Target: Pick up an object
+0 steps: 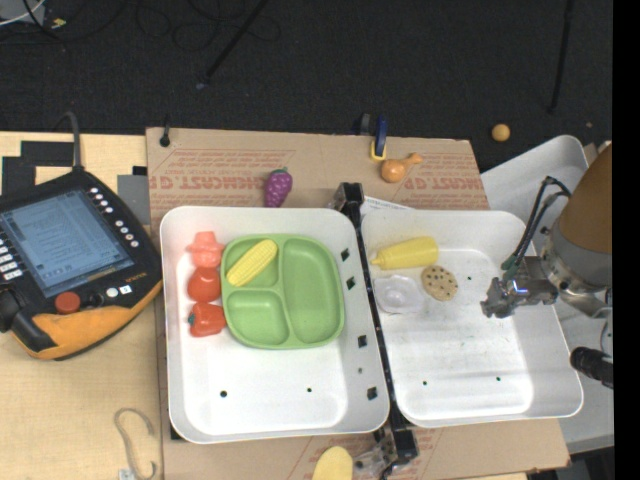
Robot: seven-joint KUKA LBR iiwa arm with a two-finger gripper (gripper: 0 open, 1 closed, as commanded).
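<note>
You are looking down on the counter (90,408), its cardboard sheet (300,168) carrying two shallow white bins side by side. The left bin (260,398) holds a green divided plate (300,303) with a yellow toy corn cob (250,261) lying tilted in its upper left compartment. Just left of the plate, against the bin wall, you see three small red and pink toy pieces (204,283) stacked in a column. The right bin (470,368) holds a yellow bottle-shaped toy (405,254) lying on its side near the upper left corner, a clear rounded item (397,293) just below it, and a brown cookie (438,283) just beside both. The arm (590,218) comes in from the right, and its hand (500,298) hangs over the right bin's right half, apart from the cookie, with nothing seen between its fingers; you cannot tell whether they stand apart or together. On the counter at the far left sits the teach pendant (70,258) with its orange base. Outside the bins you find a purple grape toy (277,187) and an orange pear-shaped toy (397,168) on the cardboard above them, a yellow toy (333,463) at the lower edge, and a small orange ball (500,132) on the dark floor beyond
</note>
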